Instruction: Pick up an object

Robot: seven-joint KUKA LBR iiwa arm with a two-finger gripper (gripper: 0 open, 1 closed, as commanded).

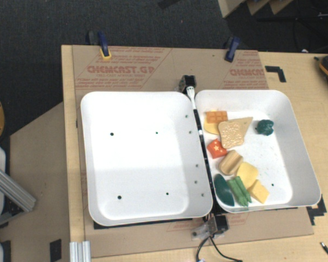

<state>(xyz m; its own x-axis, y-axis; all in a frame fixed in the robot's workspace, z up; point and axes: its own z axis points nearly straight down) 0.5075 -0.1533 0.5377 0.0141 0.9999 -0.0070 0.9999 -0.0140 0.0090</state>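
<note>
Yellow block [259, 191] lay nearest, front of right bin [295, 146] | green pieces [238, 190], tan slice [233, 132], orange waffle [216, 116], teal lump [264, 127] alongside | left bin [98, 162] on worktop [71, 91] | tool state: cannot tell

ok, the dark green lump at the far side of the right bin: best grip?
Take the green lump across its middle, coming straight down from above. It is small and rounded and sits apart from the food pile, with bare bin floor around it, so the jaws have room on either side. The tan slice is its nearest neighbour.
</note>
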